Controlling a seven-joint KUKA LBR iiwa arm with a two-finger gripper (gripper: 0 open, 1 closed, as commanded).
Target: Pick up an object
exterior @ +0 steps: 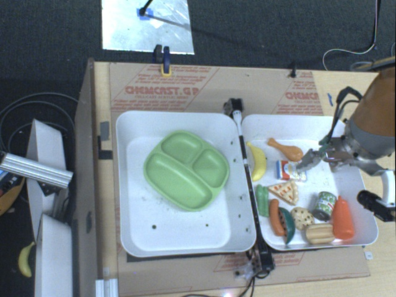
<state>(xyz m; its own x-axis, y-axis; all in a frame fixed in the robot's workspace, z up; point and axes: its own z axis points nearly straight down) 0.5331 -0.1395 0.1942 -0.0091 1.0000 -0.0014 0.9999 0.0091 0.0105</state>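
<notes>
The toys crowd the right bin (365, 178), within the arm's reach from the right; the left bin (133, 166) carries a green tray (185, 169). The end effector (303, 164) sits low at a small red-and-white packet (288, 169), beside the pizza slice (284, 192). I cannot tell its opening or whether it grips.

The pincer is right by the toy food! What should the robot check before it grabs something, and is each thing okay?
1. Pincer over the right bin: ok.
2. Something to grab under it: ok, a small red and white packet lies at its tip.
3. Packet between the fingers: cannot tell.
4. Room around the packet: not ok, the pizza slice and chicken drumstick lie close by.
5. Green divided plate out of the way in the left bin: ok.
</notes>
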